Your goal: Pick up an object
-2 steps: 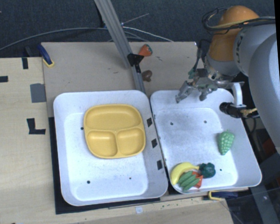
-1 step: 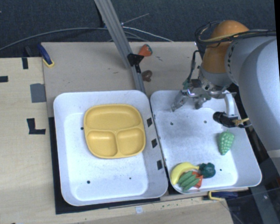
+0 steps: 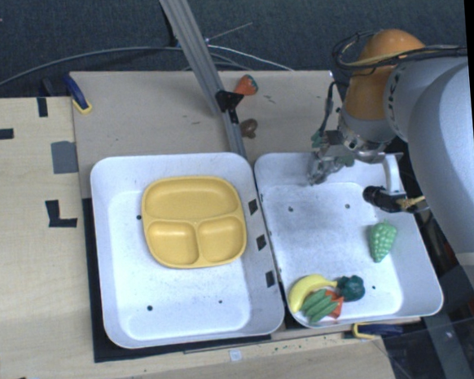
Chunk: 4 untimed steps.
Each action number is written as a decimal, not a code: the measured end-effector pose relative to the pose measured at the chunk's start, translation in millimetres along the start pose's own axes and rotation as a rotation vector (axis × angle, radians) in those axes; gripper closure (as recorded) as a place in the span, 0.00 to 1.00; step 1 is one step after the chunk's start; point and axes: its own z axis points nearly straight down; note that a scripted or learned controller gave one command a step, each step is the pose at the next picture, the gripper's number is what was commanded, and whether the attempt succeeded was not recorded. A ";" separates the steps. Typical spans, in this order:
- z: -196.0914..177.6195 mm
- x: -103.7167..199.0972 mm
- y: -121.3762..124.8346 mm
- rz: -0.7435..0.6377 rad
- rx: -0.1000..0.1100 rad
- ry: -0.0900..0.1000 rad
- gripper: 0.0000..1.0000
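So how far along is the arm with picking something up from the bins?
Nothing looks picked yet. The gripper sits at the far edge of the right bin, with nothing visible between its fingers. The green bumpy toy, the yellow banana and the green pieces beside it lie in that bin; the yellow tray lies in the left bin. The whole pick is left.

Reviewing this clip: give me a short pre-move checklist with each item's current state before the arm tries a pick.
1. Gripper sits above the right white bin, near its back edge: ok.
2. Nothing visible between its tips: ok.
3. Green bumpy fruit lies apart from other things, easy target: ok.
4. Yellow banana, green pods and dark green vegetable are clustered, touching, in the front corner: not ok for a clean single pick.
5. Yellow three-compartment plate in the left white bin, away from the arm: ok.
6. Finger opening: cannot tell.
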 end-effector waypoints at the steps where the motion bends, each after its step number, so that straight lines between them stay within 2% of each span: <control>1: -50.5 8.1 -5.8 0.000 -0.017 0.002 1.00; 3: -150.4 -8.6 -11.1 -0.001 -0.018 0.001 1.00; 4: -164.7 -7.5 -10.6 0.000 -0.015 0.003 1.00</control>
